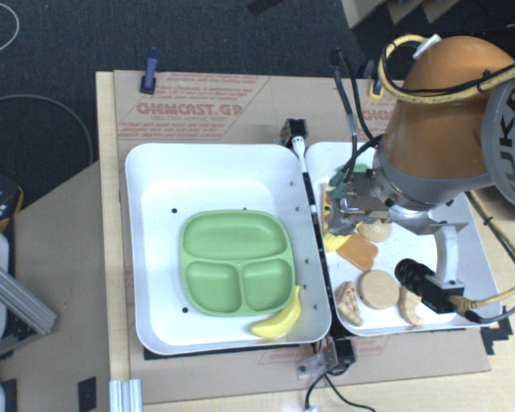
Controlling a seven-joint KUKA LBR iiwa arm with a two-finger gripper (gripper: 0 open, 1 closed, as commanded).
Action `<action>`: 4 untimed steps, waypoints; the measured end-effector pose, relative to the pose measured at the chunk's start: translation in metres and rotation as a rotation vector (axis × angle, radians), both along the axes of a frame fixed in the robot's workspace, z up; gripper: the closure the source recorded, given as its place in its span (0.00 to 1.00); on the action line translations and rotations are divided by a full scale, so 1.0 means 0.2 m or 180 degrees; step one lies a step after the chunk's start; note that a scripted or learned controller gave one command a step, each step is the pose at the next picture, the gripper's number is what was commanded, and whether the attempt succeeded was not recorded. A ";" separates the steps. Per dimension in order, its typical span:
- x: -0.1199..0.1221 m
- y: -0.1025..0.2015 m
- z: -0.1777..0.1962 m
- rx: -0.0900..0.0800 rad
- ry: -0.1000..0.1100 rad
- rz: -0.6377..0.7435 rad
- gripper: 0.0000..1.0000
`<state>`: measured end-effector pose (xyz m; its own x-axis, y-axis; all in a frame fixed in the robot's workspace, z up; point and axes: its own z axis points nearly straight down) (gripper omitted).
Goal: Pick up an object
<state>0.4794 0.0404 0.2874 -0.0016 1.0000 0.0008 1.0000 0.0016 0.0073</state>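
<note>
Pincer (348, 206) hung low over orange wedge-shaped block (358, 251); finger state impossible to tell. Best: centre over wedge, descend straight.

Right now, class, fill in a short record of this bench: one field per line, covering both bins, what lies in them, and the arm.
left bin: holds a green divided plate and a banana
banana position: at the plate's lower right corner, near the bin's front edge
right bin: holds an orange wedge, a round cracker and other small food pieces
arm: over the right bin
gripper: low over the bin's left side
</note>
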 end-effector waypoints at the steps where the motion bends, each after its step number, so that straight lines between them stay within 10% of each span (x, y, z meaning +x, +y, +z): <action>1: 0.01 0.18 0.85 0.0013 -0.0042 0.0015 1.00; 2: -0.01 0.18 0.24 -0.0010 0.0062 -0.0011 1.00; 3: 0.00 0.22 0.83 0.0005 -0.0017 0.0003 1.00; 4: -0.01 0.43 0.02 -0.0009 0.0065 0.0003 1.00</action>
